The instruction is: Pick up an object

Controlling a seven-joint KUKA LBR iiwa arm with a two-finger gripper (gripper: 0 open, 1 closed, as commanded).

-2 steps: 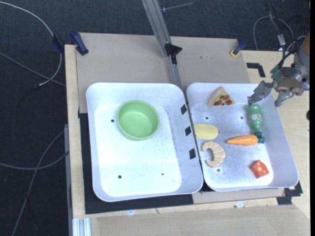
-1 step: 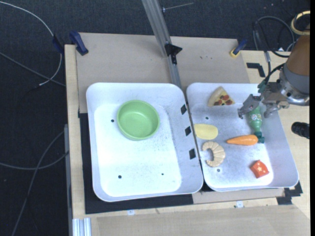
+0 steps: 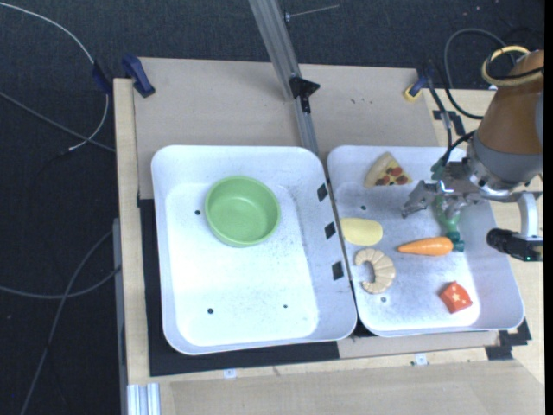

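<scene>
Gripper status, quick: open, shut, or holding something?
Gripper: open, fingers spread, holding nothing, above the right bin near the carrot.

**Bins, clamps and cables around the worktop**

A pale wooden worktop (image 3: 216,102) carries two shallow white plastic bins side by side: the left bin (image 3: 242,318) and the right bin (image 3: 501,305). They sit on a black mat (image 3: 155,353). A grey metal bar (image 3: 272,28) slants down from the top edge to the gap between the bins. Blue clamps (image 3: 136,73) grip the worktop's far corners. Thin grey cables (image 3: 52,28) trail over the dark carpeted floor (image 3: 52,232) at left.
</scene>
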